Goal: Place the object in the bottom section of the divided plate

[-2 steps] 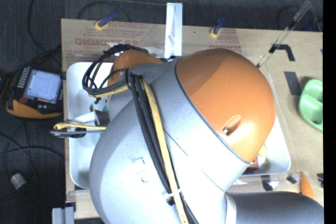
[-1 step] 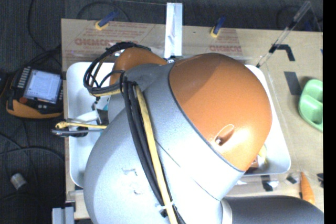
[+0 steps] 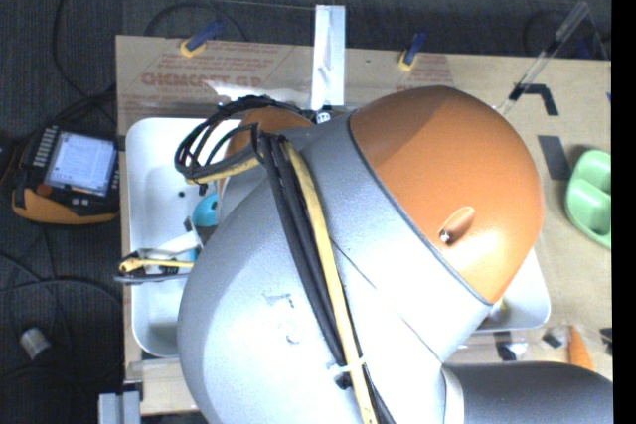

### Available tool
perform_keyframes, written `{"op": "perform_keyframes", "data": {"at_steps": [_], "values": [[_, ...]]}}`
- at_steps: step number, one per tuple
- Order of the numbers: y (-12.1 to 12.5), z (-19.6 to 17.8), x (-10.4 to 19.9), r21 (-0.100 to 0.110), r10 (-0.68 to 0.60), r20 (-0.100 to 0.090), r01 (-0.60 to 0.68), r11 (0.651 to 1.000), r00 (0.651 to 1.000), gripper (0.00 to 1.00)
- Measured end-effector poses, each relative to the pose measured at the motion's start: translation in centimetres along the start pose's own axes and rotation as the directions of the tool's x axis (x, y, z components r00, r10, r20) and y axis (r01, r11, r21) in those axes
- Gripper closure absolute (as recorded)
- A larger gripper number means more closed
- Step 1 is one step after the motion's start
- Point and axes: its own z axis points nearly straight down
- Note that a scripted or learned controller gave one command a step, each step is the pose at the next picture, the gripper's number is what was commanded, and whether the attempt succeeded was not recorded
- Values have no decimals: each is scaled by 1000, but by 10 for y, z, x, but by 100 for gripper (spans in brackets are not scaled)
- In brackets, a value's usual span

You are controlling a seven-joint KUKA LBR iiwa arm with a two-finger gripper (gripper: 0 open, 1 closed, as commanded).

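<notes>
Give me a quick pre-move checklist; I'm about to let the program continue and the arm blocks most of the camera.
1. Gripper state: cannot tell; the arm covers it.
2. Object held: cannot tell.
3. Divided plate located: cannot tell.
4. Left bin rim in sight: ok.
5. Blue item and yellow-handled tool lie in the left bin beside the arm: ok, but close.
6. Cables looped over the bin: not ok, possible snag.

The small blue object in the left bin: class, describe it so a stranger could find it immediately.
Start at the left white bin, whose left rim shows beside the big grey arm. Just left of the arm, below the looped black cables, sits the small blue object. Its turquoise colour is unique; the item below it is yellow and black.
</notes>
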Motion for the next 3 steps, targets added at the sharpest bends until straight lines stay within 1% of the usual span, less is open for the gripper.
{"op": "perform_keyframes", "data": {"at_steps": [1, 2, 3], "values": [[0, 4, -3, -1, 1, 11, -1, 1000, 1000, 0], [-20, -10, -4, -2, -140, 39, 140, 990, 989, 0], [12, -75, 108, -3, 20, 38, -20, 1000, 999, 0]]}}
